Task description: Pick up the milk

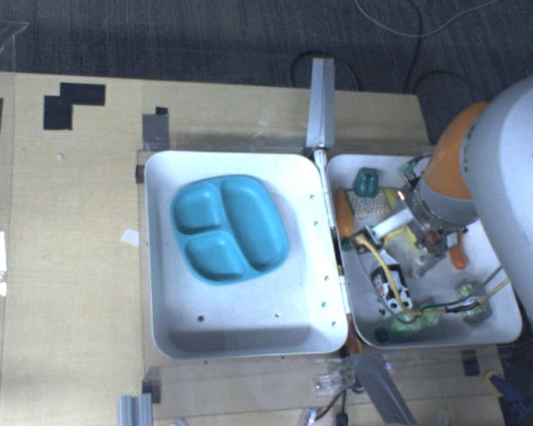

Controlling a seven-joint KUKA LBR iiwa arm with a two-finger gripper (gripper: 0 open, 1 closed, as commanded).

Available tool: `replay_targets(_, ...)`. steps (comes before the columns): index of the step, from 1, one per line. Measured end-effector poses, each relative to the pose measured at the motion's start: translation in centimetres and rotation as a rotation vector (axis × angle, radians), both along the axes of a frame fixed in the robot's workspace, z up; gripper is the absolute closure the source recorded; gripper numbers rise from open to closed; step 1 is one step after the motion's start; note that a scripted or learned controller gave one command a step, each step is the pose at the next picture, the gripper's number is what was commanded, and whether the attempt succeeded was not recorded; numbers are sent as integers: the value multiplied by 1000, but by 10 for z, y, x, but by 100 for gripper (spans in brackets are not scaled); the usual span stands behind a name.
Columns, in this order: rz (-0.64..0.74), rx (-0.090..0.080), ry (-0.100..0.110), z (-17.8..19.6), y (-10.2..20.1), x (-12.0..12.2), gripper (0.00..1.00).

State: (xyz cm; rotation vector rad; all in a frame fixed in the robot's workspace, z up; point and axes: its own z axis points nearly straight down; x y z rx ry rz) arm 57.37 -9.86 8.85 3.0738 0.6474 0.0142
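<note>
From my seat I see the arm [506,193] reaching in from the right, its orange band [446,162] above the far half of the right bin [508,325]. The gripper [424,254] hangs low over the middle of that bin, amid the clutter; whether it is parted or closed I cannot tell, and I see nothing held in it. What I take for the milk [390,296] is a small white thing with dark marks. It lies in the right bin toward the near side, left of and nearer than the gripper, apart from it. A green thing [410,325] lies just beside it at the near wall. A teal thing [366,182] sits at the far side, a speckled piece [369,206] just in front of it, and an orange thing [344,213] against the left wall. The left bin [240,343] holds a blue divided plate [231,227].
</note>
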Motion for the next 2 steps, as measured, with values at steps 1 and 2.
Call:
replay_targets(1,61,0,5,57,17,28,0)
replay_targets(2,-208,1,6,97,36,39,0)
